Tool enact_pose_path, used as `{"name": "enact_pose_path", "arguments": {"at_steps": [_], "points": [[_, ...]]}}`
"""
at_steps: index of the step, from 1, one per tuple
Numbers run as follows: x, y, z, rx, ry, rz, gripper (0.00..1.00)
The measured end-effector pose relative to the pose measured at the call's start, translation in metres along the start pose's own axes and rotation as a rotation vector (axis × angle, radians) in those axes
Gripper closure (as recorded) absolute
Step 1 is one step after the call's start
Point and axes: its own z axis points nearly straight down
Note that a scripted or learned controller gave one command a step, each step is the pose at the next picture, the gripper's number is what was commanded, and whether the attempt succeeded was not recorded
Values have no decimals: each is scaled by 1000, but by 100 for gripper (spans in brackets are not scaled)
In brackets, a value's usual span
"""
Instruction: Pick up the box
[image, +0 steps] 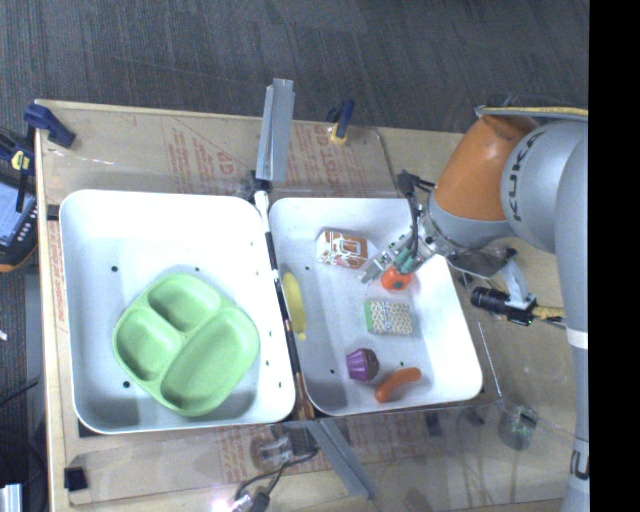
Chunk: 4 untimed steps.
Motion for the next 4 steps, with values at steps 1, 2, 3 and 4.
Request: {"name": "enact_pose_path", "arguments": {"at_steps": [1,2,3,4], "points": [[36,59,-51,-1,1,-174,100],[30,25,-62,2,3,-443,100],[-26,43,-55,-1,0,-504,100],[-26,43,-55,0,-1,-504,0]]}}
